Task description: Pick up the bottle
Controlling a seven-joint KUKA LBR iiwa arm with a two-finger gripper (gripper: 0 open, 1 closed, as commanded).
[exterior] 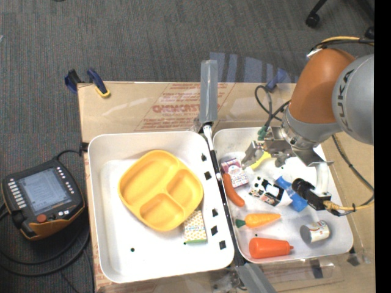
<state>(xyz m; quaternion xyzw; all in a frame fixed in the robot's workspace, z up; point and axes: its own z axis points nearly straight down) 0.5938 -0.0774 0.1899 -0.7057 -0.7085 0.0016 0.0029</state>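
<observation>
The orange bottle [269,247] lies on its side in the right bin [342,240], well below the gripper [264,153] and close to that bin's near rim. Its long axis runs left to right, roughly parallel to the rim, with the narrower neck end pointing right toward a small grey can [315,232]. Bare white floor shows on the bottle's left; a toy carrot [259,220] lies just above it, between it and the gripper.

The gripper hangs over the upper left part of the right bin, under the arm's orange band [321,84]. Something yellow shows at its tip, but whether the fingers are parted or closed cannot be told.

Just below the gripper sit a small pink box [234,171], a red sausage-shaped toy [232,190] and a black-and-white piece [264,190]; blue pieces [292,194] lie to its lower right.

Far to the gripper's left, in the left bin [107,249], rest a yellow divided plate [160,189] and a small patterned box [195,227].
</observation>
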